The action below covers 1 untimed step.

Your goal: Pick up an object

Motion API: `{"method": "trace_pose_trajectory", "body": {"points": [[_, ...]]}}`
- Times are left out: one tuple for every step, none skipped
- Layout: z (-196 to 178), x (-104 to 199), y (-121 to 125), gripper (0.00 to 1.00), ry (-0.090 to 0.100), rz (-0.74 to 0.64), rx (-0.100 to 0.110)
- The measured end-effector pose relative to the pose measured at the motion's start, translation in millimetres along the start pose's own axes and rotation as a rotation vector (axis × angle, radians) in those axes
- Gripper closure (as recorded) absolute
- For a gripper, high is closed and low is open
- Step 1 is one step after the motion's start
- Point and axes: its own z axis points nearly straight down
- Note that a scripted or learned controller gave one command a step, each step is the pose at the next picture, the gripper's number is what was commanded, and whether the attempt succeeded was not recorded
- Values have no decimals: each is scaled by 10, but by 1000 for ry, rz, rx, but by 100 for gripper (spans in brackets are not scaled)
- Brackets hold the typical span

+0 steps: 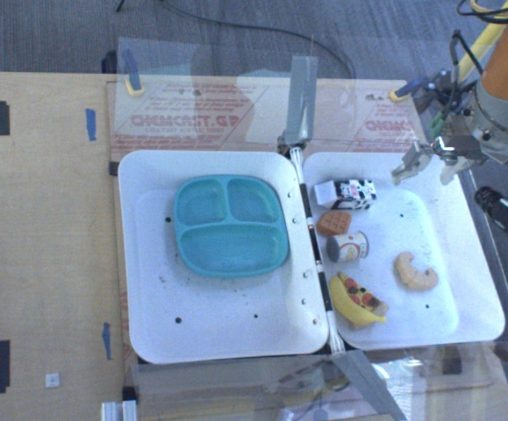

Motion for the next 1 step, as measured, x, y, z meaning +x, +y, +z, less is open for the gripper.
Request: {"method": "trace_pose_trajectory", "body": {"points": [[1202,400,50,0,0,-5,0]]}}
